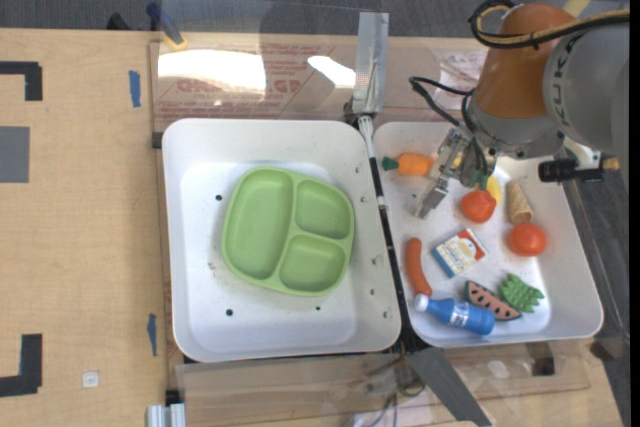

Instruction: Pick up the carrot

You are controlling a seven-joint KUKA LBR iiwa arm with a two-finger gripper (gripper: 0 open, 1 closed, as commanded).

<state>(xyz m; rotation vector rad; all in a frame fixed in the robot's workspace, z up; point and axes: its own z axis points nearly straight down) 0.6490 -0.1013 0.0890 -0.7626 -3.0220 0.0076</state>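
the carrot (412, 164) lies on its side in the right bin (585, 310), up in the corner nearest the divider (383, 215) that runs between the 2 bins. orange body, little green top pointing at the divider. the gripper (437, 196) hangs just to the far side of the carrot from the divider, a touch lower in the view, and its fingers (430, 202) look narrow, close together, with nothing between them.

so the carrot is not in hand yet, and here is where it gets tricky, by my reading. the carrot sits tight to the divider and the bin's back wall, so a finger coming down on that side could hit the rim or wall instead of slipping past. with the fingers this narrow, a straight drop would land on top of the carrot and roll it or shove it harder into the corner.

a tomato (478, 205) sits just beyond the gripper, further from the divider, so a wide opening there risks nudging it. the green plate (288, 231) across the divider is well clear.
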